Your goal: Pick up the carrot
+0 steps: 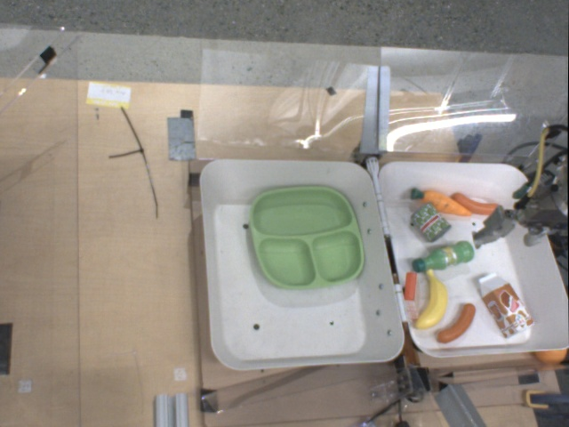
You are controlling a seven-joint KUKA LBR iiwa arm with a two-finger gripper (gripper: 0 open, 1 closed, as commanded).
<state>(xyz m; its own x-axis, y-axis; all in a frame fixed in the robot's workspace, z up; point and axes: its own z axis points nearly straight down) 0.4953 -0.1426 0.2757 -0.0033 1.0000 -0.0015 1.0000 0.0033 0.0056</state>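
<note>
Carrot (442,203) is lying at the far side of the right bin (533,332), just left of a sausage-like orange item (476,205) and touching the green-and-red can (430,222) near it. Gripper (494,228) is hovering right of the carrot, slightly nearer, apart from it. Its jaws are blurred, so their opening cannot be told; nothing is visibly held. Pickup is not yet done; approach, closure and lift appear to be remaining.

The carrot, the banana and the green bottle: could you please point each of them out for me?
carrot (442,203), camera view, middle of its orange body.
banana (434,301), camera view, middle of its yellow curve.
green bottle (446,257), camera view, middle of its body.
</note>
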